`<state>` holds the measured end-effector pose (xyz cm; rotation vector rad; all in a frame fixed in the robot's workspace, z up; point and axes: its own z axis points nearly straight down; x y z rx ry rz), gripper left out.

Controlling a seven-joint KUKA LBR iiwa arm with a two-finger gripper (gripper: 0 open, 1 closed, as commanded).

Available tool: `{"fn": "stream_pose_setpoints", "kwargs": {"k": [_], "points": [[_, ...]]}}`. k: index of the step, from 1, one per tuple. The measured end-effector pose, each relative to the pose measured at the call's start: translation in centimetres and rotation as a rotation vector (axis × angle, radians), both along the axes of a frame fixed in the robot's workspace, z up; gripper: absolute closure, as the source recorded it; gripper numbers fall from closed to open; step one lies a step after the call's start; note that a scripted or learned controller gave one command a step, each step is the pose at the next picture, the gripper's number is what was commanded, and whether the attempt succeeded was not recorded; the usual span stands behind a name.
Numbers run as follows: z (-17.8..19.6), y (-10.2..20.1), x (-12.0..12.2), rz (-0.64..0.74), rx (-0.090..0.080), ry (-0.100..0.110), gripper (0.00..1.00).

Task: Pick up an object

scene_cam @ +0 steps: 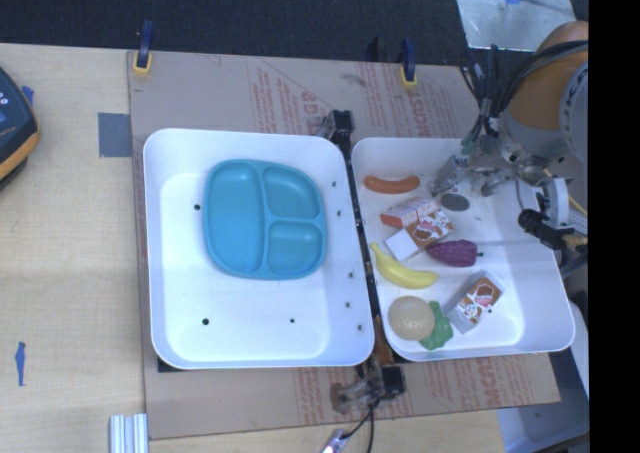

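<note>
Gripper hanging over the top of the right bin, nothing in it

Gripper (pixel 462 179) is what you want to look at first: it sits over the upper part of the right bin (pixel 545 336), and its two fingers are spread apart with nothing between them. One tip points toward the hot dog side, the other sits by a small dark round spot on the bin floor. The grey arm (pixel 540 106) with its orange band comes in from the right edge, above that bin's far corner.

Now everything relative to that right bin, since all the pickable stuff is in there:

- hot dog (pixel 391 183) lies near the bin's upper left corner, just left of the gripper, not touching it.
- A red and white carton (pixel 428 223) sits toward the middle, below the gripper, with a small white box (pixel 399 243) right beside it on the left.
- purple eggplant (pixel 453 253) is about dead centre, touching or nearly touching the carton, can't quite tell.
- banana (pixel 402 270) lies along the left wall, under the white box.
- A second small carton (pixel 476 303) is tilted in the lower right part.
- A pale round thing (pixel 410 318) with a green leafy piece (pixel 439 326) against it sits at the lower left.

Left of that bin, touching it along the shared edge, you've got the left bin (pixel 180 331) holding a blue divided plate (pixel 265 219) in its upper half.
</note>
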<state>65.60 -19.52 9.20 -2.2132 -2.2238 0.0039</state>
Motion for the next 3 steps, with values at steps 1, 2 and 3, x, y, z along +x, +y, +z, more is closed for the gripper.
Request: {"fn": "stream_pose_setpoints", "kwargs": {"k": [1, 2, 3], "points": [[0.0, 3.3, 0.0, 0.001, -0.001, 0.001, 0.0], [0.0, 5.0, 0.0, 0.002, -0.001, 0.004, 0.0], [1.0, 4.9, 0.0, 0.003, -0.001, 0.006, 1.0]]}}
